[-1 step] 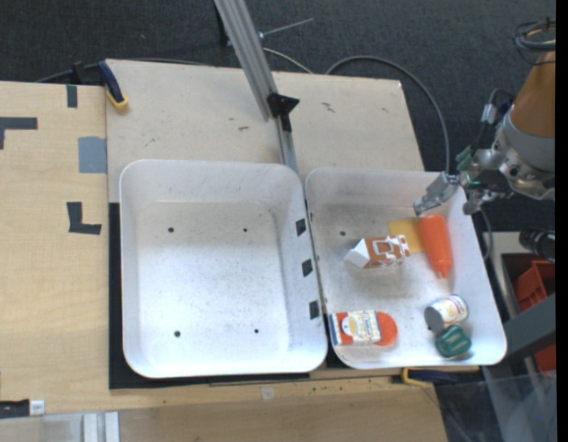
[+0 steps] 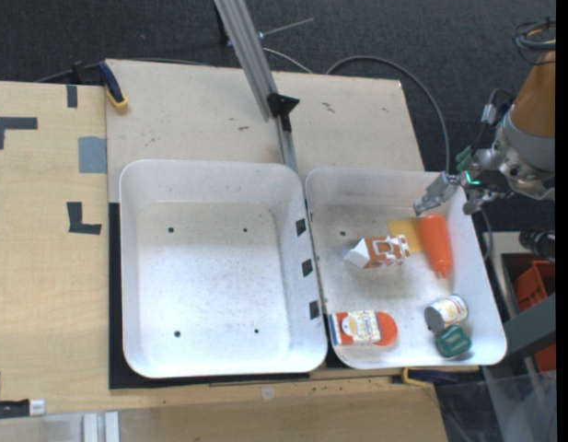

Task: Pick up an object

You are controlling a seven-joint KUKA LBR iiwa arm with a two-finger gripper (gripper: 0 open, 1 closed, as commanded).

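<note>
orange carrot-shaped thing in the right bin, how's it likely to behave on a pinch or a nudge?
The orange carrot tapers to a rounded tip, so a pinch near that end may slip off. It lies flat on its side and looks round in section, so a sideways nudge would probably roll it. It looks like a smooth, stiff plastic toy, likely light. The gripper sits just above its top end.

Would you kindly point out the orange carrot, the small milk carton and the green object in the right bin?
orange carrot [image 2: 436, 242], camera view, mid-body.
small milk carton [image 2: 383, 251], camera view, printed side.
green object [image 2: 454, 342], camera view, top face.

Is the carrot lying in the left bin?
No, the carrot lies in the right bin, beside the carton.
</note>
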